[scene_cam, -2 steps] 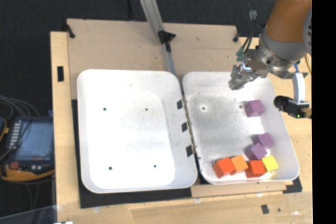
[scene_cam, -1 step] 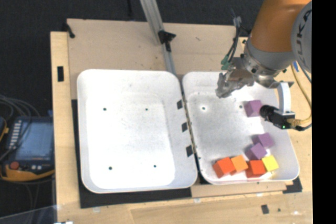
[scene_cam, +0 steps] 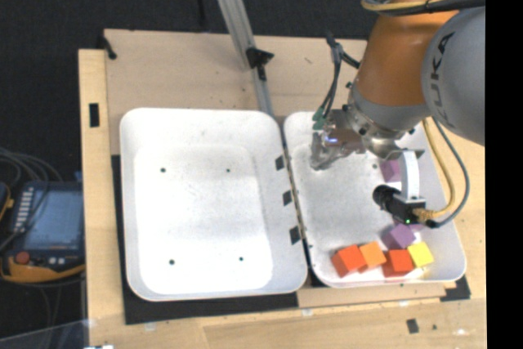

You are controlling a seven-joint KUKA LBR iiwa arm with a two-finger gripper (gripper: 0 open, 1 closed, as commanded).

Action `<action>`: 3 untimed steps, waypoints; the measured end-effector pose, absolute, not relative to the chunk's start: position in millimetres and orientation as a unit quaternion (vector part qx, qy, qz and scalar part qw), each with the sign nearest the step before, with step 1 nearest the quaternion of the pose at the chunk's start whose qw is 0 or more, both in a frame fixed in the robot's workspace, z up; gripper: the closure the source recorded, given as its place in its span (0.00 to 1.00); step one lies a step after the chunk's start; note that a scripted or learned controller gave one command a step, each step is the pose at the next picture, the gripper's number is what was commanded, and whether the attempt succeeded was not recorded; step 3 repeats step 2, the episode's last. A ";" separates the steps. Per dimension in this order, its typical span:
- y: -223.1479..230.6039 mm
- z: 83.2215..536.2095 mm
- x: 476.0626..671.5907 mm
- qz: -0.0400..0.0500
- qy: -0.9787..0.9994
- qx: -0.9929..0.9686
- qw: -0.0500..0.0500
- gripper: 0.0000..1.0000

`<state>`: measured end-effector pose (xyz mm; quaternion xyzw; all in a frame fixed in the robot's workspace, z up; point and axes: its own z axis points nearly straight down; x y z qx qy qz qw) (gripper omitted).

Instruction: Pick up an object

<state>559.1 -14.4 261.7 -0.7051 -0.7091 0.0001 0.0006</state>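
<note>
My gripper (scene_cam: pixel 325 149) hangs over the upper left part of the right bin (scene_cam: pixel 343 200), above bare white floor, with nothing visible in it. Several small blocks lie along that bin's near right corner: two orange blocks (scene_cam: pixel 350 259) (scene_cam: pixel 373 254), a red block (scene_cam: pixel 399 261) and a yellow block (scene_cam: pixel 421 254). Just behind them sits a purple block (scene_cam: pixel 400 235). Another purple block (scene_cam: pixel 392 170) lies by the right wall, partly hidden by the arm's wrist. The gripper is well apart from all of them, up and to the left.
The left bin (scene_cam: pixel 196 200) adjoins the right one along a ridge with black clips (scene_cam: pixel 288 196). A slanted metal rail (scene_cam: pixel 233 12) rises behind the bins. Cables (scene_cam: pixel 445 176) hang off the wrist over the right wall. A screen device (scene_cam: pixel 45 225) sits off the bench at left.
</note>
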 end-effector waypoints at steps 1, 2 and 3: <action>29.0 245.5 539.0 0.000 -0.709 -0.705 0.001 1.00; 76.1 231.6 522.6 0.000 -0.709 -0.705 0.001 1.00; 76.1 231.6 522.6 0.000 -0.709 -0.705 0.001 1.00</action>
